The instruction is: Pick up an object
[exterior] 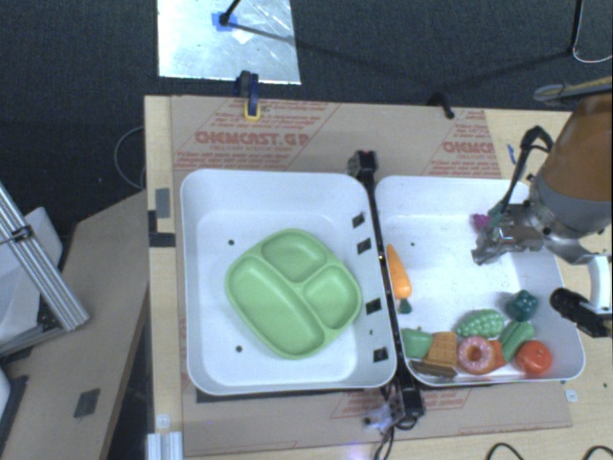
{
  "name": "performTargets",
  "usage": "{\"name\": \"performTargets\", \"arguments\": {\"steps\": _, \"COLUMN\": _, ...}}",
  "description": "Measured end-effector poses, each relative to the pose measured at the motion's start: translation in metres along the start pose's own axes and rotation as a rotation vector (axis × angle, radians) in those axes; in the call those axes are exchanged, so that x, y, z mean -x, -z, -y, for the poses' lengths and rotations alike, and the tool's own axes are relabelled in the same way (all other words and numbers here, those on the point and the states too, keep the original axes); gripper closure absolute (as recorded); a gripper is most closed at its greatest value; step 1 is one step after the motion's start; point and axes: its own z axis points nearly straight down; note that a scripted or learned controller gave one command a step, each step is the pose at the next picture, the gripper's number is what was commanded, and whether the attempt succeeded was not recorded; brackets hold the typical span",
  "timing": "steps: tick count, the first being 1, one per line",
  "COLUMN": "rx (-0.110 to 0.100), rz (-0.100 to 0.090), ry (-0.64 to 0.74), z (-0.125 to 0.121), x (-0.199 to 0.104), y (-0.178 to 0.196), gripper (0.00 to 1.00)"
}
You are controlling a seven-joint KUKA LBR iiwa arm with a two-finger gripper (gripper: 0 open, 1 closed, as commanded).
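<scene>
Toy food is heaped along the near edge of the right bin [450, 209]: a pink donut [476, 354], a red tomato [534, 356], a brown cracker [442, 351] and green pieces. An orange carrot [397, 273] is seen by the divider. The gripper [500, 244] is poised over that bin's far right part; its state cannot be told. 1 green divided plate [293, 292] is set in the left bin [206, 209].
</scene>
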Motion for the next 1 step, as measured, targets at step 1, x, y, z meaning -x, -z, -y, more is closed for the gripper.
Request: {"name": "performTargets", "arguments": {"steps": 1, "rx": -0.001, "rz": -0.001, "ry": 0.001, "z": 0.0176, "x": -0.0476, "y": -0.0041, "gripper": 1.00}}
